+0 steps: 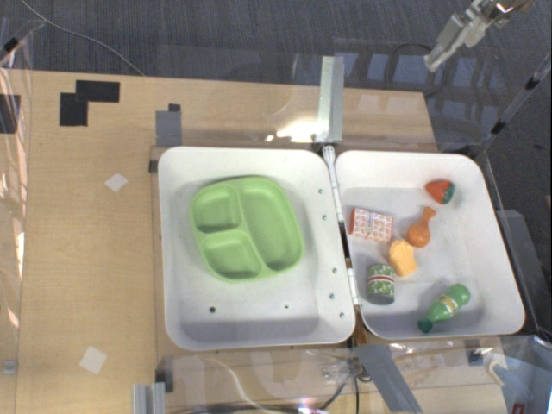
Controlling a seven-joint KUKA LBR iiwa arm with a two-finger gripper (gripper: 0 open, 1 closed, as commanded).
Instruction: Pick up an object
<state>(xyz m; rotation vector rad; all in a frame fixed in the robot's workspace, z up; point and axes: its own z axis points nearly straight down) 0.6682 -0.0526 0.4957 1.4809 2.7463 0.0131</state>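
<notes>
The right bin [483, 231] holds several small toy foods. A red strawberry-like piece [440, 191] lies at its far right, with an orange pear-shaped piece [421, 228] below it. A patterned pink box [372, 225] sits near the bin's left wall, a yellow chunk [402, 257] beside it, a green can [380, 283] under that, and a green bottle [446, 307] near the front. My gripper [440, 55] hangs high at the upper right, beyond the far edge of the right bin and well away from every object, holding nothing that I can see.
The left bin [181, 309] carries a green three-compartment plate [247, 228]. A metal divider [338, 231] runs between the bins, and a metal post [329, 102] stands behind them. Black tape marks [86, 100] lie on the wooden bench at the far left.
</notes>
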